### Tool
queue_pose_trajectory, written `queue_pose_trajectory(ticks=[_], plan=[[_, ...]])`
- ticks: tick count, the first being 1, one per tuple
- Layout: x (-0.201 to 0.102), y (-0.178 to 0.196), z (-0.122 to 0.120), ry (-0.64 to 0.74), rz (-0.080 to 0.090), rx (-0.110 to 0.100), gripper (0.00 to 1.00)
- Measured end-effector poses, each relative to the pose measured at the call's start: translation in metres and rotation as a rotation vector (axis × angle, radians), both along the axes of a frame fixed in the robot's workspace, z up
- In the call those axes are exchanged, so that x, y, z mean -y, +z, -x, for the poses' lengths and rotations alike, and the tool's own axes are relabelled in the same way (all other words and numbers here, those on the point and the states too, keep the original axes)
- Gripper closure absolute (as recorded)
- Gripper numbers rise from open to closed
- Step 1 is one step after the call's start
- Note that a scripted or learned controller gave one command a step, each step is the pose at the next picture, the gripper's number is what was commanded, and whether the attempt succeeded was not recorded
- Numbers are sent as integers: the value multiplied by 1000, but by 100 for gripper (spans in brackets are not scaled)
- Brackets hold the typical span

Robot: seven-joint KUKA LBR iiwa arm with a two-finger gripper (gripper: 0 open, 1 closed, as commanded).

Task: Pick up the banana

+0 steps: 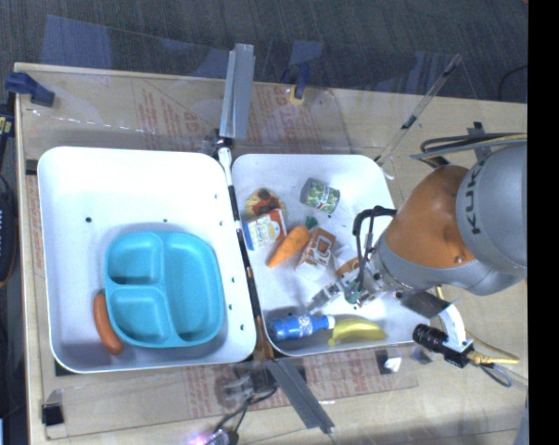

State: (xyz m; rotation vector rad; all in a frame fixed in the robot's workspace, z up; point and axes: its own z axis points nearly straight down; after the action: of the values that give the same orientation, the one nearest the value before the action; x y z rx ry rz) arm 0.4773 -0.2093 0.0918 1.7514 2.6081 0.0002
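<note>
1. Yellow and lying on its side, the banana (357,331) is resting near the front wall of the right bin (383,182), at about five o'clock from that bin's middle.
2. Just beside the banana's left end, a blue bottle (299,326) is lying along the same wall, at about nine o'clock from the fruit.
3. The gripper (345,291) is hovering above the bin floor at about twelve o'clock from the banana, apart from it; whether its fingers are wide or narrow I cannot tell, and nothing is showing between them.
4. The grey arm with its orange band (427,225) is reaching in from three o'clock.
5. A carrot (287,246) is lying tilted near the bin's middle, with a small carton (263,229) at its nine o'clock, a brown packet (318,248) at its three o'clock and a green can (320,196) toward one o'clock.
6. In the left bin (66,170), a blue divided tray (164,287) is sitting, with a sausage (105,322) lying just beside its eight o'clock edge.
</note>
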Motion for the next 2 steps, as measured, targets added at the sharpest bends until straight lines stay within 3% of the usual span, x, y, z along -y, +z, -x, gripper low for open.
queue_pose_trajectory(ticks=[1,2], plan=[[0,10,-1,5,1,0,100],[0,10,-1,5,1,0,0]])
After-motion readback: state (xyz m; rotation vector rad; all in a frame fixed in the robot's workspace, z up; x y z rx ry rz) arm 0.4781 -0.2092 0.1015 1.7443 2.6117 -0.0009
